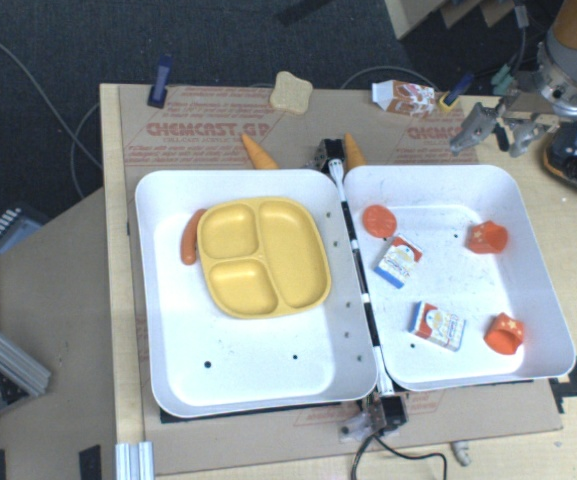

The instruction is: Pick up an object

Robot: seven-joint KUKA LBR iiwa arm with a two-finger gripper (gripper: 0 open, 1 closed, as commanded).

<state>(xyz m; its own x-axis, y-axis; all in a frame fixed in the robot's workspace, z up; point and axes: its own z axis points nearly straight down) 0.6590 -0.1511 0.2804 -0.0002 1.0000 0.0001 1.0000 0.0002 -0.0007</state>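
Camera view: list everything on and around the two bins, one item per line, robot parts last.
White bins: 2, white, side by side on the bench.
Divided tray: 1, yellow, left bin.
Sausage: 1, orange-red, left bin, against the tray's left edge.
Round slice: 1, red, right bin, upper left.
Small cartons: 2, white with blue and red, right bin, middle and lower middle.
Red pieces: 2, red-orange, right bin, right side and lower right.
Carrots: 2, orange, bench behind the bins, second at.
Bread slice: 1, tan, bench's far edge.
Wrapper: 1, white and red, bench's far edge.
Gripper: 1, grey, above the right bin's far corner.
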